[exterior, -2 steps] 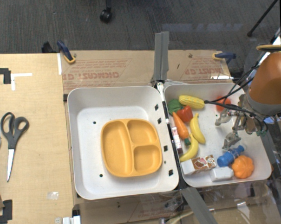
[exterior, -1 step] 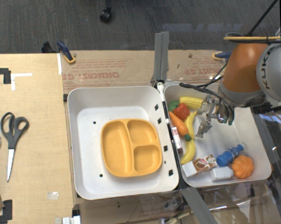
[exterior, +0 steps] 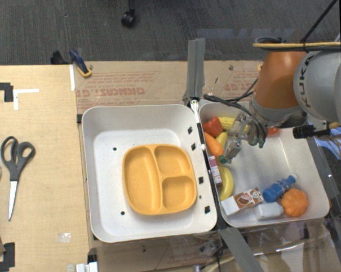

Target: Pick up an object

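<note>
The robot's jaws (exterior: pixel 234 148) hang low over the right bin (exterior: pixel 307 172), directly above toy food at its left wall; whether they are open or closed cannot be told. A banana (exterior: pixel 226 184), blue bottle (exterior: pixel 278 189) and orange ball (exterior: pixel 294 202) lie nearby. A yellow divided plate (exterior: pixel 159 179) sits in the left bin (exterior: pixel 98 164).

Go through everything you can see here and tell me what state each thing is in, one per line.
Gripper: low in the right bin, over the toy food, holding nothing visible.
Yellow divided plate: upright, compartments bare, in the left bin.
Blue bottle: lying on its side.
Banana: lying along the right bin's left wall.
Orange ball: resting in the near corner.
Scissors: closed, on the bench.
</note>
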Available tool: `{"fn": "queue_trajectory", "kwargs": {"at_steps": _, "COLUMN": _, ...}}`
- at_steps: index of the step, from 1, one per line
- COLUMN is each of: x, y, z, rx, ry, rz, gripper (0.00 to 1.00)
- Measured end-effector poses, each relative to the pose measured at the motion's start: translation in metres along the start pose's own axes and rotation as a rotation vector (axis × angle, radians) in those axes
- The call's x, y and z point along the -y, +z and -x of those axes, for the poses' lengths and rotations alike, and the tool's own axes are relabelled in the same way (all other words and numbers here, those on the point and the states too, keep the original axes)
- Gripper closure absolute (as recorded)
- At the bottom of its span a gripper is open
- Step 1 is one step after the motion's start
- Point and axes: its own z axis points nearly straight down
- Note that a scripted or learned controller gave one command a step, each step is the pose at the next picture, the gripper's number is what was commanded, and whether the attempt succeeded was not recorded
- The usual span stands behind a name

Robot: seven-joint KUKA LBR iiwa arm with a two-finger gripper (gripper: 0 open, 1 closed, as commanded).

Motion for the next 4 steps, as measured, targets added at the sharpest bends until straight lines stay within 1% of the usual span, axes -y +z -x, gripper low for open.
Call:
{"fn": "queue_trajectory", "kwargs": {"at_steps": 1, "x": 0.090, "y": -0.025, "z": 0.004, "rx": -0.001, "ry": 0.136, "rz": -0.001, "gripper": 0.00}}
{"fn": "queue_trajectory", "kwargs": {"at_steps": 2, "x": 0.008, "y": 0.001, "z": 0.000, "rx": -0.002, "ry": 0.194, "rz": 0.000, "gripper": 0.00}}
{"fn": "queue_trajectory", "kwargs": {"at_steps": 3, "x": 0.063, "y": 0.001, "z": -0.042, "rx": -0.004, "ry": 0.218, "rz": -0.001, "gripper": 0.00}}
{"fn": "queue_trajectory", "kwargs": {"at_steps": 4, "x": 0.150, "y": -0.003, "z": -0.084, "rx": 0.008, "ry": 0.345, "rz": 0.001, "gripper": 0.00}}
